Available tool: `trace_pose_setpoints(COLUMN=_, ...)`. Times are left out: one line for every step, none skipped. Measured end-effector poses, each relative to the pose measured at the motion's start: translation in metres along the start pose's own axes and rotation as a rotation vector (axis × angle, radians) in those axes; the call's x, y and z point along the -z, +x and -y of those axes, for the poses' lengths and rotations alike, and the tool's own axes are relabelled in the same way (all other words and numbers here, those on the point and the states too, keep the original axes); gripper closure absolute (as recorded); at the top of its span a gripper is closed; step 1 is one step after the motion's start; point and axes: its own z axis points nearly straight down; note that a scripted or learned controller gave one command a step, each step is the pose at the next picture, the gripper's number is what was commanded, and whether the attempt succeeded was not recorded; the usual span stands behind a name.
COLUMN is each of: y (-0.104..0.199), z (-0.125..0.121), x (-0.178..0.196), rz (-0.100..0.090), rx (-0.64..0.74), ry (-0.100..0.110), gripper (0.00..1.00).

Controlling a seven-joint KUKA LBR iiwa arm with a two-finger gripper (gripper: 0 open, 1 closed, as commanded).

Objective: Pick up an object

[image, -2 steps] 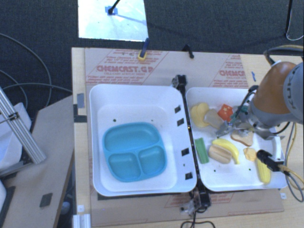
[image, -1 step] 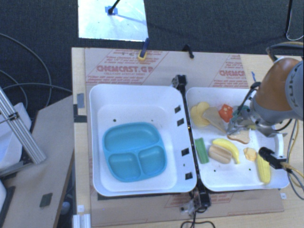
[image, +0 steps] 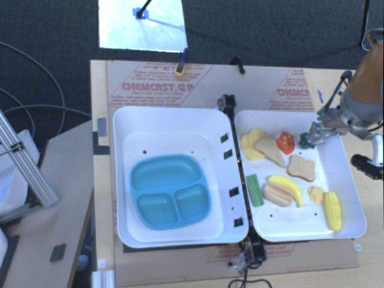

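Corn lay nearest, by the near right corner of the right bin, with a banana, a hot dog, a green stick, a small nugget, toast, a cheese wedge, a yellow lump and a red piece spread beyond it. Nothing had yet been lifted, as far as could be judged: every object rested on the bin floor. Over the bin's far right part the tool was seen, just beside the red piece; whether it was apart or together could not be told. The whole pick was judged to be left. A blue tray sat in the left bin. Both bins stood on a cardboard-covered table, above dark carpet with a pale sheet and cables.
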Motion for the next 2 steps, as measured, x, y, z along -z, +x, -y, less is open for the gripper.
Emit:
trace_pose_setpoints(y=0.076, z=0.032, x=0.018, rz=-0.008, rx=0.008, ry=0.010, gripper=1.00)
trace_pose_setpoints(y=0.106, z=0.044, x=-0.061, rz=-0.007, rx=0.005, ry=0.014, gripper=1.00)
